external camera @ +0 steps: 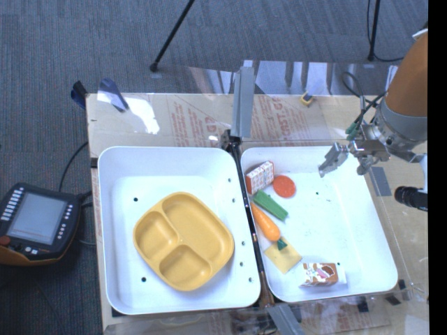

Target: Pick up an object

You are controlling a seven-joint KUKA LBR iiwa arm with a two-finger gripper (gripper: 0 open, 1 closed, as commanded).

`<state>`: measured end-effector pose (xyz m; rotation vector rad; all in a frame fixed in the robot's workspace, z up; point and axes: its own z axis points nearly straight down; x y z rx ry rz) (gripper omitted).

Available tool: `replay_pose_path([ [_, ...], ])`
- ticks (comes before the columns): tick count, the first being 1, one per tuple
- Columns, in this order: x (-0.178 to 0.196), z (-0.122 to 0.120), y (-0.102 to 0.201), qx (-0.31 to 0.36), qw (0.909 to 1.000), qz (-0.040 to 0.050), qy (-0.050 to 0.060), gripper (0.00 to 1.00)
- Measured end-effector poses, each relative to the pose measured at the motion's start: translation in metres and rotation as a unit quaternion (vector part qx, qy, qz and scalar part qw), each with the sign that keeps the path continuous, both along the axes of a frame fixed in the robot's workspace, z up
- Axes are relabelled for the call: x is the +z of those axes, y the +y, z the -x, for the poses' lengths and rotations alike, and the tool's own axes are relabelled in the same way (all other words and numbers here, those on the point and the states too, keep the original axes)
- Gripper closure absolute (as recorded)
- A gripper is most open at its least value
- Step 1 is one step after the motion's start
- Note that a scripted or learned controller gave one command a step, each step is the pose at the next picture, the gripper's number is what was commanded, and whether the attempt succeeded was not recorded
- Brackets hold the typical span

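Note:
In the right bin point(363, 229), toy foods lie along its left side: a red and white carton point(259, 176), a red disc point(283, 185), a green block point(269, 205), an orange carrot point(266, 223), a yellow cheese slice point(283, 257) and a brown and white packet point(323, 274) near the front edge. My gripper point(348, 160) hangs over the bin's back right part, above and to the right of the red disc. Its two fingers stand apart, open, with nothing between them.
The left bin point(119, 180) holds a yellow divided plate point(183, 239). A metal post point(243, 107) rises behind the seam between the bins. A teach pendant point(35, 222) rests on the floor at the left. Tripod legs stand behind the bench.

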<state>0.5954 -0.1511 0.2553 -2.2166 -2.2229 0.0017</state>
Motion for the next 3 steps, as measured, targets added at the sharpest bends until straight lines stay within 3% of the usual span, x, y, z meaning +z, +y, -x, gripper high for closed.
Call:
replay_pose_path([
  [1,-0.018,0.023,0.015,0.075,0.9972,-0.0007,0.001,0.0],
  [2,0.045,0.082,0.05,0.197,0.9803,-0.0001,-0.001,0.0],
  [3,-0.075,0.025,0.107,0.268,0.9635,-0.0029,0.006,0.0],
])
